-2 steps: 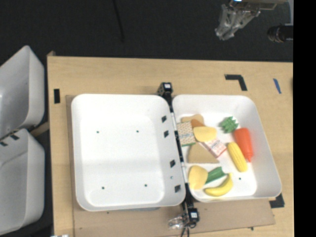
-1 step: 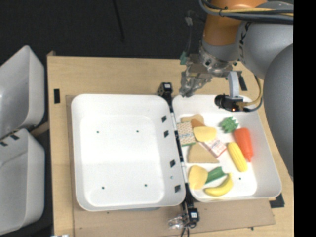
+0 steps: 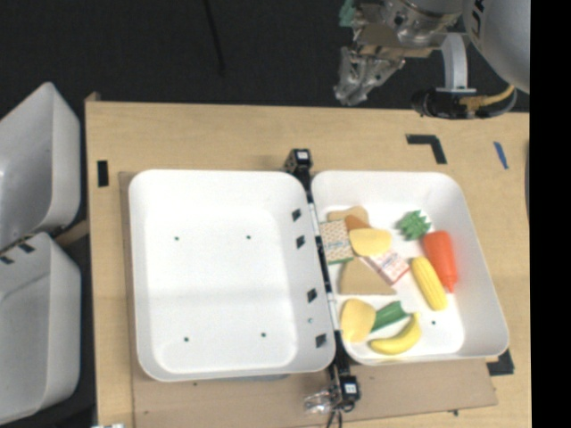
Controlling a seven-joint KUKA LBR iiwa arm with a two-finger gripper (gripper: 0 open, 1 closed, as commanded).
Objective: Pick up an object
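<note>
My gripper [image 3: 355, 86] hangs high at the top of the camera view, above the bench's far edge and well clear of both bins, with nothing between its fingers. The right bin [image 3: 464, 208] holds toy food: an orange carrot [image 3: 441, 257] with a green top [image 3: 413, 225], a yellow corn cob [image 3: 427, 283], a banana [image 3: 397, 339], a yellow lemon-like piece [image 3: 356, 318], a green pepper [image 3: 389, 315], a pale yellow piece [image 3: 369, 241], a brown bread piece [image 3: 355, 217], a checkered cracker [image 3: 334, 239] and a small red-and-white packet [image 3: 391, 265].
The left bin [image 3: 214, 275] is white with a few small dark dots on its floor. Black clips [image 3: 299, 160] join the bins along the middle seam. White containers [image 3: 31, 239] stand off the bench at the left. Bare wooden bench [image 3: 223, 136] lies behind the bins.
</note>
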